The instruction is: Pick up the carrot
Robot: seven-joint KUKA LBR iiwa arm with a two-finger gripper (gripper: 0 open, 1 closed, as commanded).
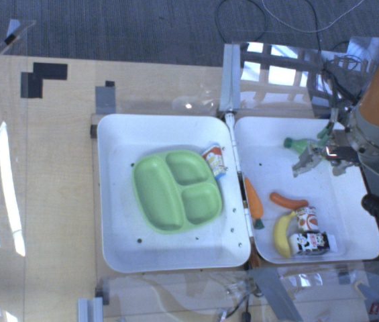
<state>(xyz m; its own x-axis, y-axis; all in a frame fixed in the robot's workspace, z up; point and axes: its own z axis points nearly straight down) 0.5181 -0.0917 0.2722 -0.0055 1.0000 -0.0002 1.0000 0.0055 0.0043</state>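
The carrot (253, 202) is a small orange one with a green stub at its near end. It lies lengthwise against the left wall of the right bin (350, 206). My gripper (322, 164) hangs over the back half of that bin, up and to the right of the carrot and well apart from it. Its fingers (302, 164) are spread open with nothing between them.
Around the carrot in the right bin are a red sausage (288, 200), a banana (282, 234), a small can (305, 218), a black-and-white carton (310, 243) and a green item (296, 143) by the gripper. The left bin (115, 200) holds a green divided plate (177, 190) and a small packet (214, 159).
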